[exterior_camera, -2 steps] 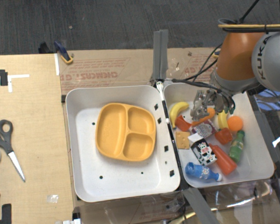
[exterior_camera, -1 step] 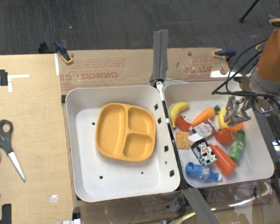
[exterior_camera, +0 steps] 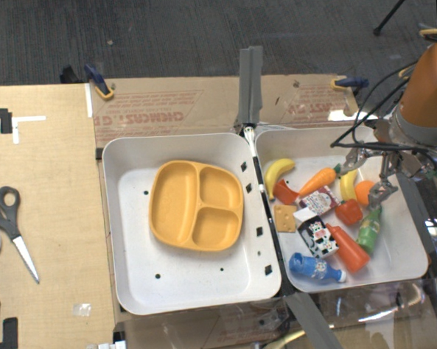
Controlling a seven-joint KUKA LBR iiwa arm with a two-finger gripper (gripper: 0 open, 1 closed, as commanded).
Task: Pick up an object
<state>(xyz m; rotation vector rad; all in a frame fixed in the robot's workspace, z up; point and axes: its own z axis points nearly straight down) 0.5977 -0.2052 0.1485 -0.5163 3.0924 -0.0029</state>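
At the right bin's (exterior_camera: 409, 265) far right edge, the empty, spread-open gripper (exterior_camera: 368, 174) hovers above a green bottle (exterior_camera: 369, 229) lying lengthwise toward the near edge.

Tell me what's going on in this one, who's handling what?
A robot arm reaches in from the right, and its gripper hangs over the right bin, above a heap of toy food. Right under it lie an orange ball, a green bottle and a carrot; a banana and a blue bottle lie further left. Nothing shows between the fingers yet. The left bin holds a yellow divided plate. Scissors lie on the bench.
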